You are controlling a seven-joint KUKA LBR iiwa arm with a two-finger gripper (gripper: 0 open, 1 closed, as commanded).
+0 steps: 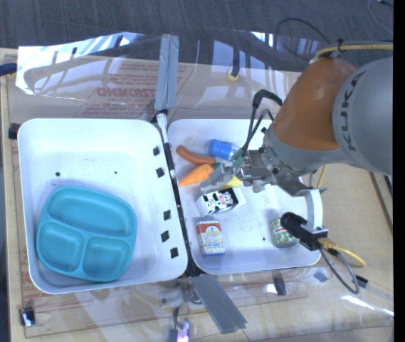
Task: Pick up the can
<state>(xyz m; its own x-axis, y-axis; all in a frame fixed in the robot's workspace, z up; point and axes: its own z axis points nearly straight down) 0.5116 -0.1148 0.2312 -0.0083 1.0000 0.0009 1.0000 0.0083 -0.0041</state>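
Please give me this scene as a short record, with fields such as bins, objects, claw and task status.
left bin: holds a blue divided tray
right bin: holds the can, a carrot, a blue cup, a black-and-white box and a small carton
claw: over the right bin's middle, beside the carrot and above the black-and-white box
can position: near the right bin's front right corner, apart from the claw
task status: can not yet picked up

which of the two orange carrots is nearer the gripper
The brighter orange carrot, lying just left of the gripper. The darker reddish-orange carrot sits farther back, toward the right bin's rear wall.
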